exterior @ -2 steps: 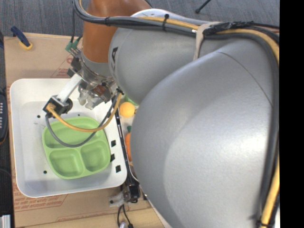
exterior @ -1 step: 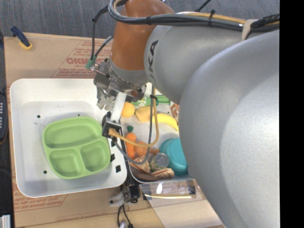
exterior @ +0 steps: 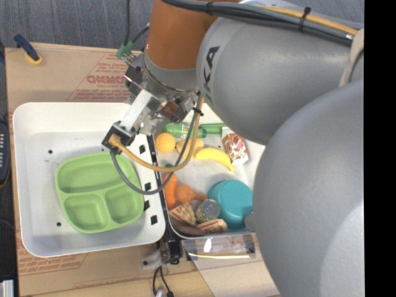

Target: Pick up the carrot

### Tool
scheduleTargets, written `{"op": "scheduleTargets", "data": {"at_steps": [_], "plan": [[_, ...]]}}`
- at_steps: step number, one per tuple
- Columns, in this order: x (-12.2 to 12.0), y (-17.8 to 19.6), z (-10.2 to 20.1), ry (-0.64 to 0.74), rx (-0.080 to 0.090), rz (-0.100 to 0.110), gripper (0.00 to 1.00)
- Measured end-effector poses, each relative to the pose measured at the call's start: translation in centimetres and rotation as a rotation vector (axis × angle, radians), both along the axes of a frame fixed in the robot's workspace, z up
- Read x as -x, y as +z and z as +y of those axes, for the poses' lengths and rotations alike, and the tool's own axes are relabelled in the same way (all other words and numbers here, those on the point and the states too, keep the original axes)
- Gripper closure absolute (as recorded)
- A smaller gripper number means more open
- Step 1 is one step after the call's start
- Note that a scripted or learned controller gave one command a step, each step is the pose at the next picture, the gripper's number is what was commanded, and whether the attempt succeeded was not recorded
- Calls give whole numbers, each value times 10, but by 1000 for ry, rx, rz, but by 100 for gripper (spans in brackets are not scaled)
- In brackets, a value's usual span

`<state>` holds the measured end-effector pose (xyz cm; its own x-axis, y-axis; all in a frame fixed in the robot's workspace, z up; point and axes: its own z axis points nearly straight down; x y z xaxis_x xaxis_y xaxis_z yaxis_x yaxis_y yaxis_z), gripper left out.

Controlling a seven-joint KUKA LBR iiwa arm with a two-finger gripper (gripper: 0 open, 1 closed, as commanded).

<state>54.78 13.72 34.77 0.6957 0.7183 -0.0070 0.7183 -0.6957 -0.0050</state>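
**Arm over the bin divide; carrot low in the right bin**

Table [exterior: 55,73]: brown cardboard with red print, two white bins on it. A blue clip [exterior: 28,49] sits at the far left corner.

Left bin [exterior: 25,166]: holds a green divided plate [exterior: 99,193] with three compartments, lying flat toward the near side.

Right bin [exterior: 201,177]: much of it is covered by the grey arm [exterior: 278,73], which comes in from the right, its orange band at the top of the view.

End effector [exterior: 168,111]: hangs over the far end of the wall between the two bins, just beyond a yellow-orange ball [exterior: 164,142]. It is crowded by wrist hardware and cables, so I cannot tell whether it is open or closed. Nothing is visibly gripped.

Carrot [exterior: 171,192]: in the right bin, close against the wall shared with the left bin and lying lengthwise along it. It is on the near side of the ball and apart from the end effector. An orange-red lump [exterior: 187,193] lies just beside it on the right.

Other contents of the right bin:
- A green stick [exterior: 197,129] lies at the far side.
- A banana [exterior: 213,156] lies mid-bin.
- A red-and-white carton [exterior: 236,148] is just right of the banana.
- A teal bowl [exterior: 234,202] is toward the near right.
- A can [exterior: 208,210] sits with its silver top up, touching the bowl.
- A pizza slice [exterior: 184,214] lies next to the can, just nearer than the carrot.
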Motion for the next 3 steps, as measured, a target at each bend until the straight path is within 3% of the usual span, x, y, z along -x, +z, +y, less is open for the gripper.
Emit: {"op": "scheduleTargets", "data": {"at_steps": [1,2,3], "plan": [[11,-99,84,-52,4,13,100],[75,-137,40,-77,4,12,100],[54,-92,77,-305,4,-1,100]]}}
